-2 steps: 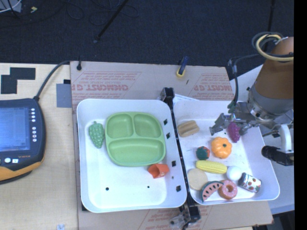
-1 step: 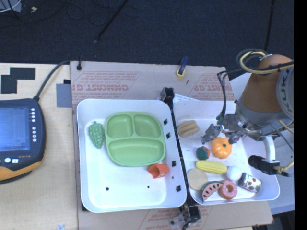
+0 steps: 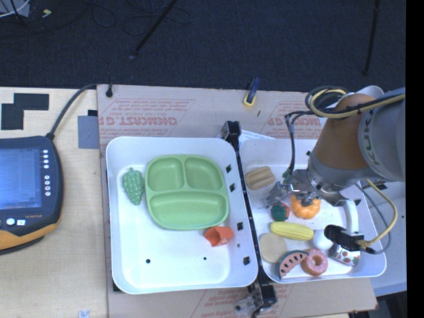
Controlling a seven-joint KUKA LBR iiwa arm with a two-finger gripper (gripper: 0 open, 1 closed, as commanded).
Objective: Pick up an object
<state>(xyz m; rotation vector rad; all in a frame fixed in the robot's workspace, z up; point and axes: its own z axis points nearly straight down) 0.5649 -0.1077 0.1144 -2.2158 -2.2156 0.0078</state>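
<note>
Claw [image 3: 291, 197] of the grey arm [image 3: 361, 141] hangs low in the right bin [image 3: 377, 267], just beside an orange toy fruit [image 3: 306, 208] and a small dark green piece [image 3: 279, 212]; whether its fingers are apart or together one cannot tell. Nearby lie a bread roll [image 3: 260, 177], a corn cob [image 3: 291, 230], a watermelon slice [image 3: 293, 264] and a pink donut [image 3: 315, 264]. The left bin [image 3: 132, 270] holds a green divided plate [image 3: 186, 192], green grapes [image 3: 134, 185] and a red piece [image 3: 218, 235]; the arm hides part of the right bin.
</note>
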